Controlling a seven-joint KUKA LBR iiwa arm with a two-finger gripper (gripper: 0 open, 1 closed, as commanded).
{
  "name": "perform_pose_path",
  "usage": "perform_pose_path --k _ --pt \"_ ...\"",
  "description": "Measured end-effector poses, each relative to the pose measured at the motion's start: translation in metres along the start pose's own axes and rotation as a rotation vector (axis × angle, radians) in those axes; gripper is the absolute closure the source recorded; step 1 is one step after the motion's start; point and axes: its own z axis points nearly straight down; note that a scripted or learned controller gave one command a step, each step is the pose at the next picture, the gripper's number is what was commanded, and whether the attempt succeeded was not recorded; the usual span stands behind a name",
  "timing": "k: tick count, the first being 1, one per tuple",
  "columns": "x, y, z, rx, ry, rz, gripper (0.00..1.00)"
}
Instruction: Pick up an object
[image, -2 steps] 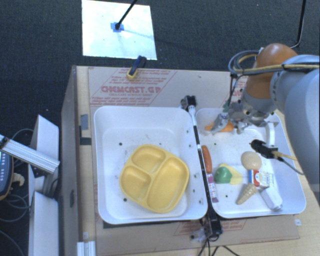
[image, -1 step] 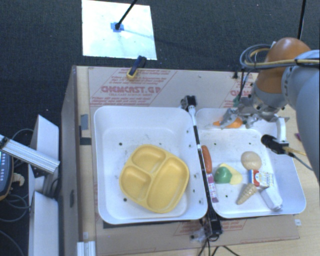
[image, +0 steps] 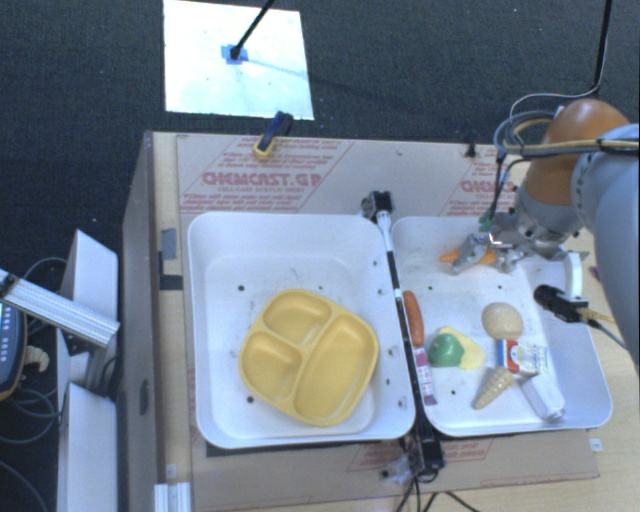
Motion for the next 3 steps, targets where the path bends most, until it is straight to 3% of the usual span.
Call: perform_pose_path --k 1,2,3 --pt "-0.036 -0.098 -0.002 -0.021 -0.005 0.001 0.0" --pt "-0.035 -0.132 -0.001 -0.021 -0.004 0.0 0.0" --pt "-0.036 -0.131 -0.012 -0.025 -0.005 0.0 1.0"
